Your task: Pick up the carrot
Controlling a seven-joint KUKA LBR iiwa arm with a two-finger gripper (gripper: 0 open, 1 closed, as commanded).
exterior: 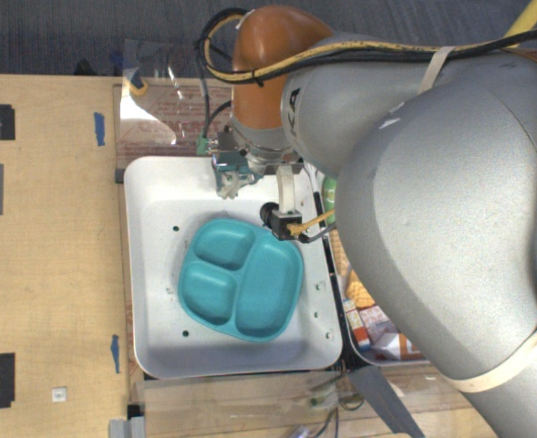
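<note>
Over the upper edge of the left bin (149, 199), close to its right corner: the claw (230, 176), pointing down at bare white floor. Cannot tell whether open or closed. Nothing seen in its grip.

Lower down in that same bin, near the middle: a blue plate (241, 281) with three little sections, all bare. No carrot on it.

Cannot point to the carrot for sure. Between the two bins, right by the plate's upper right corner: a thin orange-yellow bit (312, 219). Maybe a wire, maybe the tip of the carrot; too small to tell. Most of the right bin (382, 360) hidden under the big grey arm (432, 199), with just some bright packets (370, 322) peeking out along its left edge. Most likely hiding place for the carrot: somewhere in there.

About the carrot itself, only a guess. Probably light and easy to lift. Probably hard, not squishy, so no harm from a firm squeeze. Probably smooth and round, so likely to roll or slip away from a bad pinch. Fat at one end, thin at the other. Best to grab across the fat part near the middle, not the pointy tip and not end to end. Best to come straight down and close slowly.
</note>
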